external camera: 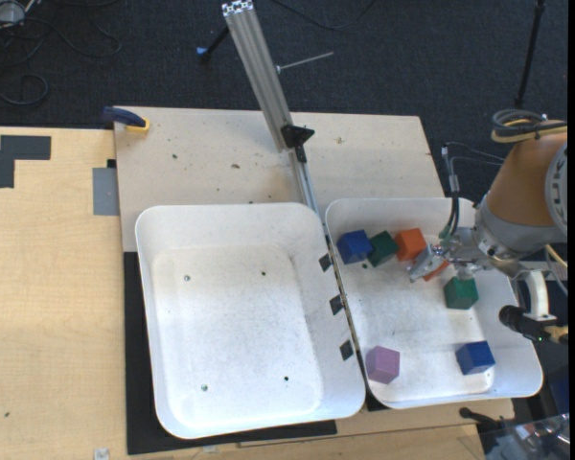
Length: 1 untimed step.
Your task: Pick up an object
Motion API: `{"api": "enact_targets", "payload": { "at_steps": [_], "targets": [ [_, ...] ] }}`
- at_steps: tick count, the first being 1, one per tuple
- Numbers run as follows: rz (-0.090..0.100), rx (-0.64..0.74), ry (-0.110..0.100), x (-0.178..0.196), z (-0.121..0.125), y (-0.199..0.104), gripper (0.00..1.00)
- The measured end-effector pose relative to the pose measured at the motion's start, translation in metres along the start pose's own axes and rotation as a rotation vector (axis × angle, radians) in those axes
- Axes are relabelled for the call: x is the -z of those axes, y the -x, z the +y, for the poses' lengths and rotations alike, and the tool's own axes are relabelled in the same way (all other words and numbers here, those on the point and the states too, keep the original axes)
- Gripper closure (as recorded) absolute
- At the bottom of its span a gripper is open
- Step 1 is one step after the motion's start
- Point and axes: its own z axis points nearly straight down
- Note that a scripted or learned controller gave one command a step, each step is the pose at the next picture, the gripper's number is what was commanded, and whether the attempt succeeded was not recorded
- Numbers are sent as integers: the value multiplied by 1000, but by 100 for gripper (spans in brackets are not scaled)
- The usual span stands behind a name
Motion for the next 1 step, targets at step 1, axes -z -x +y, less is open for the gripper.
{"api": "enact_targets", "payload": {
  "at_steps": [1],
  "targets": [
    [1,-5,5,13,1,1,100]
  ]
}}
